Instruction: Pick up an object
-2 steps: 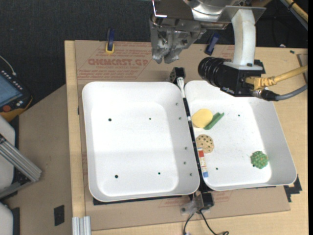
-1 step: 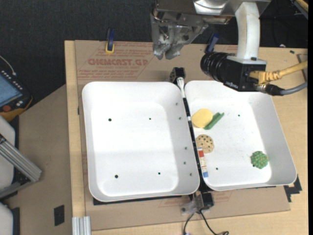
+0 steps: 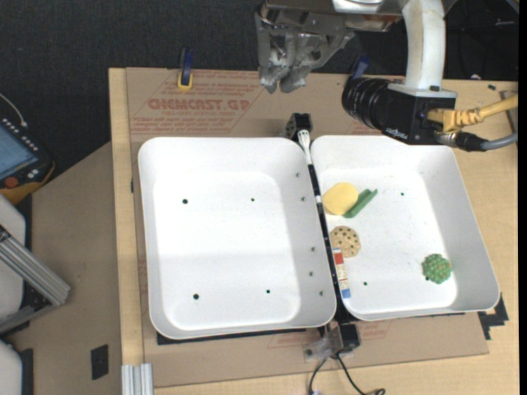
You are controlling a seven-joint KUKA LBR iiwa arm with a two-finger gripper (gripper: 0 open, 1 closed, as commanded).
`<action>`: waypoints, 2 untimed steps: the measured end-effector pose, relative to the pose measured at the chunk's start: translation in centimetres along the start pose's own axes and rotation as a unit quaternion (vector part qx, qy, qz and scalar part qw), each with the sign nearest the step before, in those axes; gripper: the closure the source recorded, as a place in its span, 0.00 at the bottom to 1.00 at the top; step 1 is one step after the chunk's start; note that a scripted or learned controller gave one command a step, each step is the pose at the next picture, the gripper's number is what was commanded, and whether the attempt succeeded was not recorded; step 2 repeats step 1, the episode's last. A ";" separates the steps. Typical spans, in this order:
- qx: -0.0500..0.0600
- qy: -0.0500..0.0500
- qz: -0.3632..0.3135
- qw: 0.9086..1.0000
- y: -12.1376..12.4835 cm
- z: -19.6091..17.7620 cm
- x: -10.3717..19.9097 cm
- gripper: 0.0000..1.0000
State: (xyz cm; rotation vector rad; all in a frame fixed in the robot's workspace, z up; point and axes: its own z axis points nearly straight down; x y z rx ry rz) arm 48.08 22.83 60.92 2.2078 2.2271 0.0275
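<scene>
Cables and a small black clamp mark the near edge of a cardboard-covered bench, where 2 shallow white bins sit side by side, touching along a dark central seam. Of the 2, the left bin shows bare white floor dotted with 4 small dark marks. All 4 candidate objects lie in the right bin: a yellow rounded piece near the seam, a green stick leaning against its right side, a speckled tan cookie-like disc just below them, and a bumpy green piece resembling broccoli well apart near the right wall. A thin red, white and blue strip lies along the seam below the disc.

The gripper hangs high over the far edge of the bench, beyond both bins and above the printed cardboard, with nothing visible between its fingers (whether they are spread or closed cannot be told from this angle).

Judged from this layout, the pick is at its earliest step: no object has been approached, none lifted. The next move calls for travel toward the right bin, then a descent over a single target. The green bumpy piece, standing alone, looks the cleanest choice; the yellow piece and green stick touch each other and crowd the seam wall, risking a fouled grasp.
</scene>
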 end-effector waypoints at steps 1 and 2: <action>-0.001 0.001 0.000 1.000 0.0 -1.1 0.1 1.00; -0.001 0.001 0.000 1.000 0.0 -1.1 0.1 1.00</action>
